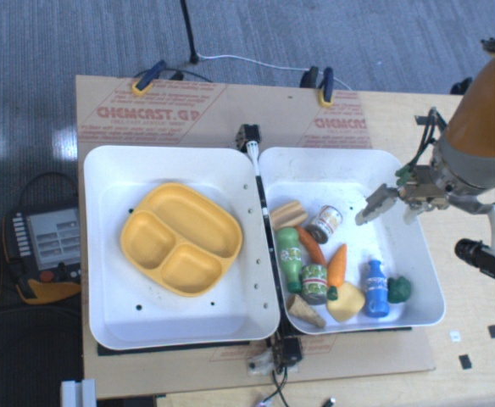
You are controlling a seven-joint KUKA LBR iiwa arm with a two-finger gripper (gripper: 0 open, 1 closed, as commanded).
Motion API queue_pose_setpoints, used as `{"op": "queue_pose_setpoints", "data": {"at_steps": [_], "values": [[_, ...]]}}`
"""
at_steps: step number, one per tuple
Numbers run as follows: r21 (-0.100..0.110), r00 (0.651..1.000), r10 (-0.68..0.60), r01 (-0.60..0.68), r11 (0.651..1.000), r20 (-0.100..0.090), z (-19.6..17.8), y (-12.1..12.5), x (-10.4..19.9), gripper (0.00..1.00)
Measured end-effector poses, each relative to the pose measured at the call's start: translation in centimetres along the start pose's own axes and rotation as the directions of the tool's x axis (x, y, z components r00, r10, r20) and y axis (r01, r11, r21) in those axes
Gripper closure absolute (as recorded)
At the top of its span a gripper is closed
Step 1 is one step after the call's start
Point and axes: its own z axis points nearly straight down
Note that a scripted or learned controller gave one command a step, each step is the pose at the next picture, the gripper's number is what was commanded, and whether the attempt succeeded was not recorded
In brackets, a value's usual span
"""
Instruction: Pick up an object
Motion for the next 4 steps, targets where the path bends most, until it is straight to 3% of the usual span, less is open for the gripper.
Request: {"op": "queue_pose_setpoints", "data": {"at_steps": [1, 2, 3, 4], "values": [[0.003, 1.0, 0.001, -0.001, 1.0, -0.001, 12.4, -0.7, 2.9, 0.0], [-0.003, 1.0, 0.001, -0.001, 1.0, 0.0, 15.4, -2.9, 2.2, 0.0], [-0.025, 1.0, 0.001, -0.001, 1.0, 0.005, 15.8, -3.5, 2.4, 0.0], [-0.023, 1.0, 0.006, -0.006, 1.0, 0.011, 15.1, -3.6, 1.9, 1.0]]}}
